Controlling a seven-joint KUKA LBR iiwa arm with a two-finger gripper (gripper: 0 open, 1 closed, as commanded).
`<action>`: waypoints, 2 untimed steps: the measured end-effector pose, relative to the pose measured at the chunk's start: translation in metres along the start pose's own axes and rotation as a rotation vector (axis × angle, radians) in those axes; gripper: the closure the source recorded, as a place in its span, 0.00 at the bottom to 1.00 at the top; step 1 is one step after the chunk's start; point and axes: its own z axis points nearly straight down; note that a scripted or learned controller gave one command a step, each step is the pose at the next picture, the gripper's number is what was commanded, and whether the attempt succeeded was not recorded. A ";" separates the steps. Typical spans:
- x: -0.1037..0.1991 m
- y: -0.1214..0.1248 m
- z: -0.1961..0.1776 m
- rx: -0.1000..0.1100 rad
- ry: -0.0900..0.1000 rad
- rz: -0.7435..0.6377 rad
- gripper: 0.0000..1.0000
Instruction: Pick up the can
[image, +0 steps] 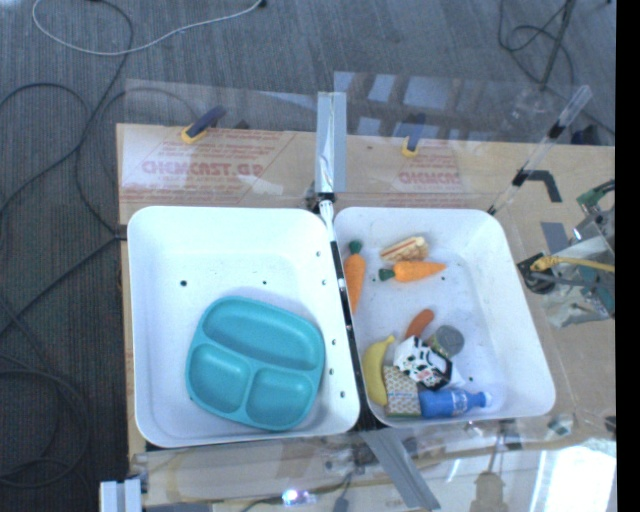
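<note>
The can is a small grey cylinder seen from above, standing in the right bin slightly below its middle. An orange carrot piece lies just to the can's left. A black-and-white toy touches its lower left side. The bin floor to the can's right is bare.
The right bin also holds two carrots, a tan biscuit, a banana, a patterned packet and a blue bottle along the front wall. A teal divided plate lies in the left bin. Cables and hardware sit at the bench's right.
</note>
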 end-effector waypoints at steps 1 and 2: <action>0.000 0.000 0.000 0.000 0.000 0.001 0.00; 0.004 -0.021 0.137 0.005 -0.001 -0.001 0.00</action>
